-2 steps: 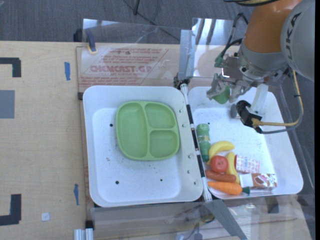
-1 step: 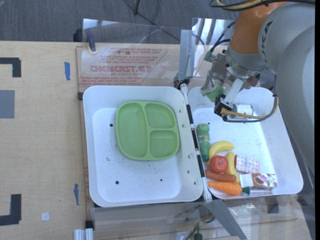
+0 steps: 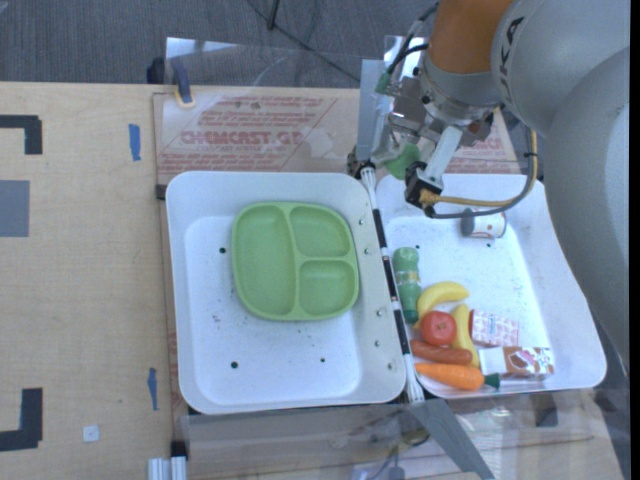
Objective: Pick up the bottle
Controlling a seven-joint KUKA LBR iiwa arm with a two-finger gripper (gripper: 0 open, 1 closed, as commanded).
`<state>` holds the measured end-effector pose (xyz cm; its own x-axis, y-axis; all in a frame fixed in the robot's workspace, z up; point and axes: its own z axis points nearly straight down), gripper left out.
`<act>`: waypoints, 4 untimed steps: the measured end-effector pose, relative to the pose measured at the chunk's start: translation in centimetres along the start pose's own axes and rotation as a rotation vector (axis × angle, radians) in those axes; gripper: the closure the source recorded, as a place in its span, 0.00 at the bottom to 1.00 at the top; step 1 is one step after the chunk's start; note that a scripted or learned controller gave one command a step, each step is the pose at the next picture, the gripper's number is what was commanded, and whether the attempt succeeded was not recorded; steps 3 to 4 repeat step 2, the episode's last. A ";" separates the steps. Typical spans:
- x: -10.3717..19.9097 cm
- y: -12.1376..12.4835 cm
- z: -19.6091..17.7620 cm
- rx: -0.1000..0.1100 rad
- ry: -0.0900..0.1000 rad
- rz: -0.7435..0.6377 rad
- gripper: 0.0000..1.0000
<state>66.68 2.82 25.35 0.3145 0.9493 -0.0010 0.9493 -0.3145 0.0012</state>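
Observation:
A green bottle [image 3: 406, 278] lies on its side in the right bin [image 3: 520, 258], lengthwise against that bin's left wall. My gripper [image 3: 393, 160] hangs over the far left corner of the right bin, well beyond the bottle's far end and apart from it. A small green patch shows at the gripper's tip; I cannot tell what it is. The wrist and its cables hide the gripper's end.
A green divided plate [image 3: 295, 260] sits in the left bin [image 3: 200, 298]. Near the bottle are a banana [image 3: 443, 294], a red tomato [image 3: 437, 326], a carrot [image 3: 450, 376], two snack packets [image 3: 496, 328] and a small white cup [image 3: 483, 226].

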 end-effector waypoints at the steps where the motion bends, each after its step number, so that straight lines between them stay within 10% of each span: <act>1: 5.0 -5.5 -1.1 0.006 -0.002 0.252 1.00; 4: 4.6 -6.0 -3.9 0.000 0.000 0.093 1.00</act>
